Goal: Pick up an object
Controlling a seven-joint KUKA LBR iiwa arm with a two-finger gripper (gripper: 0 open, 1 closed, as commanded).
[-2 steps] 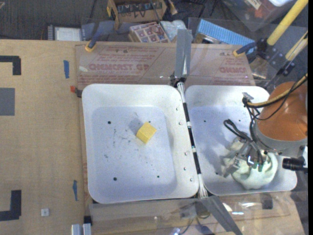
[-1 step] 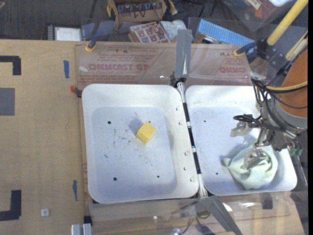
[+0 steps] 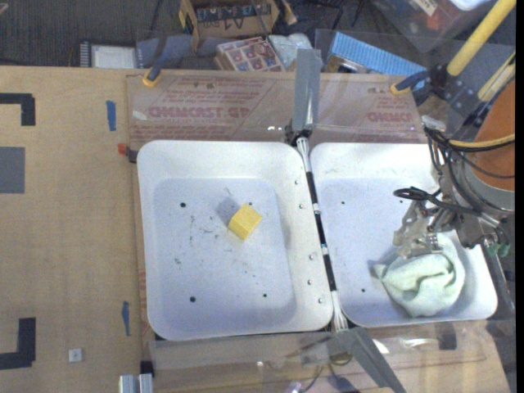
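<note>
A small yellow block lies near the middle of the left bin. A crumpled pale green cloth sits in the near right corner of the right bin. My gripper reaches in from the right and hangs low over the cloth's far edge, touching it or just above it. The metal parts of the gripper blend with the cloth, so I cannot make out whether anything is held.
A grey divider strip runs between the two bins. The arm's body and cables crowd the right bin's right side. Boxes and clutter lie beyond the bins' far edge, and wooden bench stretches to the left.
</note>
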